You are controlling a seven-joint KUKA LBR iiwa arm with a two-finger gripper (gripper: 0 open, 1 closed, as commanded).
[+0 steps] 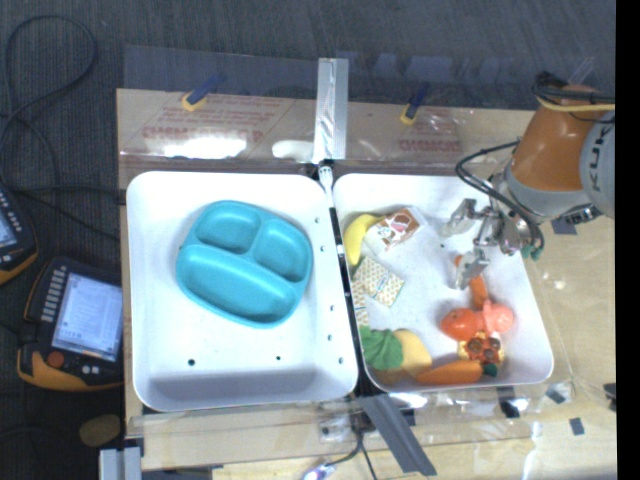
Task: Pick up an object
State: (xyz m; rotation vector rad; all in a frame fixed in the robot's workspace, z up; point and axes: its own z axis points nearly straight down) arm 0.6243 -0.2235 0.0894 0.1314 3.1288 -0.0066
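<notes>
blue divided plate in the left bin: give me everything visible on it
The blue plate is light turquoise, looks like smooth plastic, rounded-rectangular, with three compartments: one long one along the near side, two smaller behind. It lies flat and right way up on the floor of the left bin, turned at a slant. Nothing lies in it.

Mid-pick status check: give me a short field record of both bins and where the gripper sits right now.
left bin: holds a blue divided plate
right bin: banana, small printed packets, green toy, orange toys, carrot
gripper: over the right bin's upper right part, above the orange toys
held object: none seen between the fingers
arm: enters from the right
</notes>
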